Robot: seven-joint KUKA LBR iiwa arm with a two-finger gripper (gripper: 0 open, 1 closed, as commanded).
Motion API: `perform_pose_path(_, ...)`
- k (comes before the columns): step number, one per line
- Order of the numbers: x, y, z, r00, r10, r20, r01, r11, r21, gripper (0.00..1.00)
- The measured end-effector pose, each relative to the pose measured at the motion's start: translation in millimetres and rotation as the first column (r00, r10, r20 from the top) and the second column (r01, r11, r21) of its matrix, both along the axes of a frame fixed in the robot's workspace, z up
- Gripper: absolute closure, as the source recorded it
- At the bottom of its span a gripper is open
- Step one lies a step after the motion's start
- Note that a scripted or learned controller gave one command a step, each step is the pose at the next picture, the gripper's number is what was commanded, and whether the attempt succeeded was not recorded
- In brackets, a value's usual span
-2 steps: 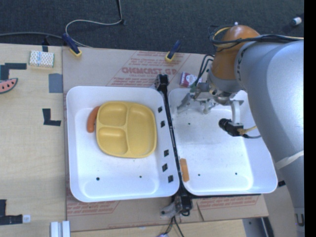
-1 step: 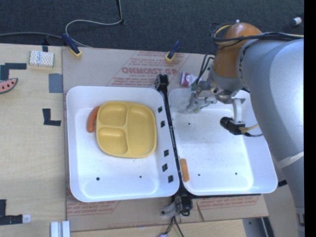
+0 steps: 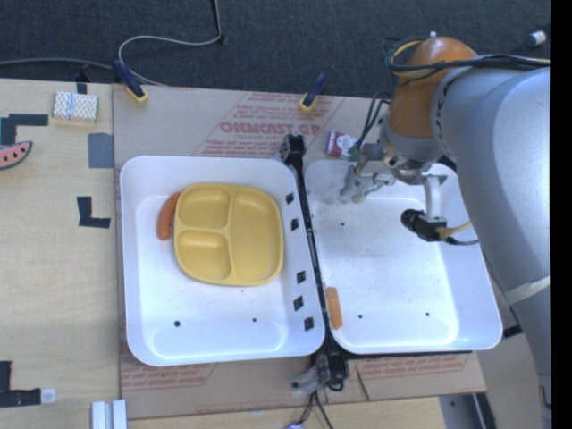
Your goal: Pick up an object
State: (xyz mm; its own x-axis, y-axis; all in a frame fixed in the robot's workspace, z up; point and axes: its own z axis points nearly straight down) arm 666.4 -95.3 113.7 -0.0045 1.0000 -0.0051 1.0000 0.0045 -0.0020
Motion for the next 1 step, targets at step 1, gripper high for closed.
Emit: perform_pose_path(1,0.0,-0.2,-0.1,1.0,0.0,0.0,0.0,1.0,-0.001,0.0)
